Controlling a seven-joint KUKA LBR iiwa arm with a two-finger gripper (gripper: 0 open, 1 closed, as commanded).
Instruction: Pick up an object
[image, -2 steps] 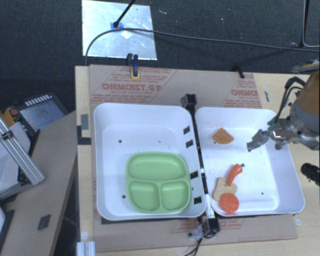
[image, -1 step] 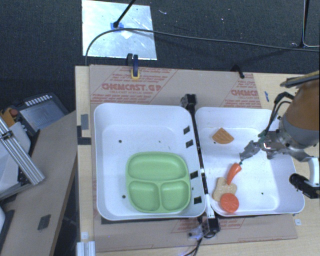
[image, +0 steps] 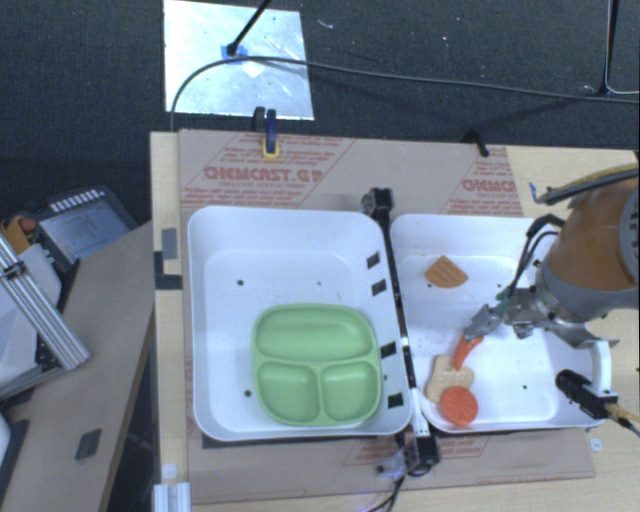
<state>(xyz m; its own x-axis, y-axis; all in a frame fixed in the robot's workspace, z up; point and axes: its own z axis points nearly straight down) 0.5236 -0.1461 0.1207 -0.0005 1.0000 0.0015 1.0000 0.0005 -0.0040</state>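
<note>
- Two white bins sit side by side on a brown cardboard sheet (image: 300, 165) over a dark floor.
- The left bin (image: 215, 300) holds a green divided plate (image: 315, 362).
- In the right bin (image: 500, 240), an orange carrot (image: 465, 350) lies near the front left corner, its long way running up and right.
- The gripper (image: 482, 322) touches the carrot's top end; I cannot tell its finger spread.

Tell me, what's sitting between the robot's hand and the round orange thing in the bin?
In the camera view, a thin orange stick and a tan bread-like piece lie between the hand and the round orange piece.
</note>
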